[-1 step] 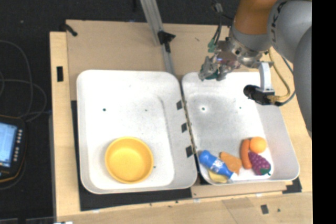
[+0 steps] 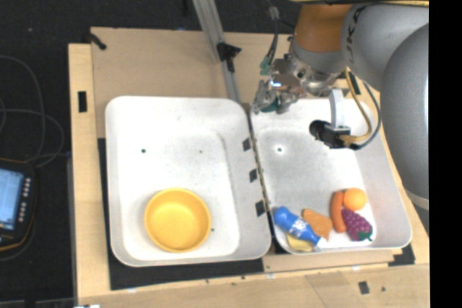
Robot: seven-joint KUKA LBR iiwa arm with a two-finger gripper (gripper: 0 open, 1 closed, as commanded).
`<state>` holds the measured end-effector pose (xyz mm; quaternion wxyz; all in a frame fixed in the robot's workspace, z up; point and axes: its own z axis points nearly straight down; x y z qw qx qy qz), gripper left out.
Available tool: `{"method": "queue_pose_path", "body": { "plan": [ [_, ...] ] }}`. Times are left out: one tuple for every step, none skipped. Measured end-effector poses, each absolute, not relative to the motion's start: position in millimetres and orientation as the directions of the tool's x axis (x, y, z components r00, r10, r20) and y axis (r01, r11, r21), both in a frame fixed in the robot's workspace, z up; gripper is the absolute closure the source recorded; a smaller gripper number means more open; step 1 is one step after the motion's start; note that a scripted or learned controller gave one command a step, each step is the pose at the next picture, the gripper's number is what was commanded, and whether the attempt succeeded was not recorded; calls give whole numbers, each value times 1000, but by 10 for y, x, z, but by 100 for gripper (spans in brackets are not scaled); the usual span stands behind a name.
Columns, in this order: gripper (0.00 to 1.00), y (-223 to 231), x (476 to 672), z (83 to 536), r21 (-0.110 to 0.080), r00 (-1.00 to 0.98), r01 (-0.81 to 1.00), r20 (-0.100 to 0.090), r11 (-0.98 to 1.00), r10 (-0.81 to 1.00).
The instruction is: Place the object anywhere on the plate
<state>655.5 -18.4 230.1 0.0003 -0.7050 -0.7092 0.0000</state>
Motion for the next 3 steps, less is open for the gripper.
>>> {"method": "queue_pose_path", "body": {
  "plan": [
    [100, 327, 6551, 2252, -2, -7, 1000, 1, 7, 1000],
    [100, 761, 6410, 2308, -2, -7, 1000, 2, 7, 1000],
    [100, 1161, 6433, 2384, 0, -3, 1000, 1, 3, 1000]
  ]
}}
